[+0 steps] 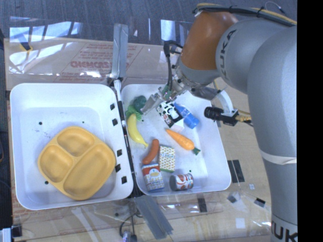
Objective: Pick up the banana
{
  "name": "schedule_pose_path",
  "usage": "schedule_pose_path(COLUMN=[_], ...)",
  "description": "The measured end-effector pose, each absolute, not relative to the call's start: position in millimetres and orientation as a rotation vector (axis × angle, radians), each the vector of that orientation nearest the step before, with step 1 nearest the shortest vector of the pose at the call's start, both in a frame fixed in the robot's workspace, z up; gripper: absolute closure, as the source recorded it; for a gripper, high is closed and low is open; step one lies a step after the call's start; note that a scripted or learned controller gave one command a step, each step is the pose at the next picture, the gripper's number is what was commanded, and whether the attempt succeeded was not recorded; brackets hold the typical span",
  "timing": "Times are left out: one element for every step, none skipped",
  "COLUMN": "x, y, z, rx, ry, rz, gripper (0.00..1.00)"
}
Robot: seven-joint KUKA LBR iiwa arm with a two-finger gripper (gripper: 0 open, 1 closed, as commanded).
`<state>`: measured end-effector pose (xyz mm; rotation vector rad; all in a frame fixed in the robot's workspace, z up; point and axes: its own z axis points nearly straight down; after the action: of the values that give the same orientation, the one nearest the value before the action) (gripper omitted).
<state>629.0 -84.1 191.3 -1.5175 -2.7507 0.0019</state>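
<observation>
Yellow against the white floor, the banana (136,130) lies by the left wall of the right-hand bin (218,173), its long axis running down that wall with a slight bend. The gripper (151,103) hangs just above the banana's upper end, near a green vegetable (137,104), nothing visibly held; how far it is parted I cannot tell.

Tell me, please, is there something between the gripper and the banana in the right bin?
Nothing visible blocks it. The gripper is over the upper left part of the right bin, and the banana lies just below it along the left wall. A green vegetable sits beside the gripper, above the banana's top end, not across it.
</observation>
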Motion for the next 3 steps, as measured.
schedule_pose_path(x=[625.5,592.8,648.4], y=[-103.9,-95.9,-95.9], z=[147.5,90.8,91.4], rx=[-1.392,-0.883,-0.588], ry=[-2.813,-3.011,-3.085], rz=[0.002,0.000,0.001], gripper=[0.00,0.00,0.00])
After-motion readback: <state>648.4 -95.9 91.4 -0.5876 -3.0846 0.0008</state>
